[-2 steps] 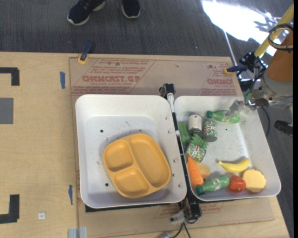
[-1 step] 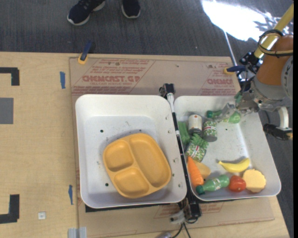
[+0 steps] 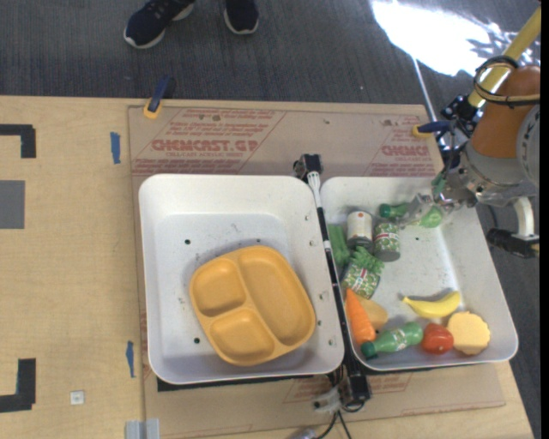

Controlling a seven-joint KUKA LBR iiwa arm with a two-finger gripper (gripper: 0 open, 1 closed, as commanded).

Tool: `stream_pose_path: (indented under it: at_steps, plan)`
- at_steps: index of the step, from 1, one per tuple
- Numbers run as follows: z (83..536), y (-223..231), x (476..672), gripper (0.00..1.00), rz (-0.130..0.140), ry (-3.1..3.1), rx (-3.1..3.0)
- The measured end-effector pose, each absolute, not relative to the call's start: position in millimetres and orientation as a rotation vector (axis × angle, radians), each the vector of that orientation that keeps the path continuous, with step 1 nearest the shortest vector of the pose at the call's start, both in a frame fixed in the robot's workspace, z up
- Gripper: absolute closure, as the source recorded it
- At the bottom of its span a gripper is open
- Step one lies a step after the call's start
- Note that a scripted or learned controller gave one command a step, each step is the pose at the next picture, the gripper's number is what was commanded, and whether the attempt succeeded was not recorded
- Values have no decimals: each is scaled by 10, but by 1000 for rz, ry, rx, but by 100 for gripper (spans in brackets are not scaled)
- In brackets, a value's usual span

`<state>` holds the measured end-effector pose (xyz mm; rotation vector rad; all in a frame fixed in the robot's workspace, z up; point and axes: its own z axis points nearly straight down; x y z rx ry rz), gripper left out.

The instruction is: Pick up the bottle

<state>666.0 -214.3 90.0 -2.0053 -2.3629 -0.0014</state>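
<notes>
From here I can't tell how my gripper (image 3: 443,190) stands, so I'd lower it squarely over the green bottle (image 3: 394,339) lying well below it, near the right bin (image 3: 493,283) front edge, beside the tomato (image 3: 437,339).

This looks like a robotics lab. A table (image 3: 69,257) topped with plain board and a printed cardboard sheet (image 3: 257,141) carries two white bins (image 3: 163,223), marked out with strips of blue tape (image 3: 115,147) and black corner marks (image 3: 21,141). Toy food (a plastic banana (image 3: 433,303), a carrot (image 3: 360,319)) fills one bin, below the fingers (image 3: 439,193). Grey carpet (image 3: 326,51) lies beyond, with someone's shoes (image 3: 154,21) on it.
</notes>
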Motion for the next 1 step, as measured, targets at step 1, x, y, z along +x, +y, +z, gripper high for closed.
stream_pose_path:
  at_steps: [1]
  plan:
    - [890,-2150,6654,0,0,-2402,-1957]
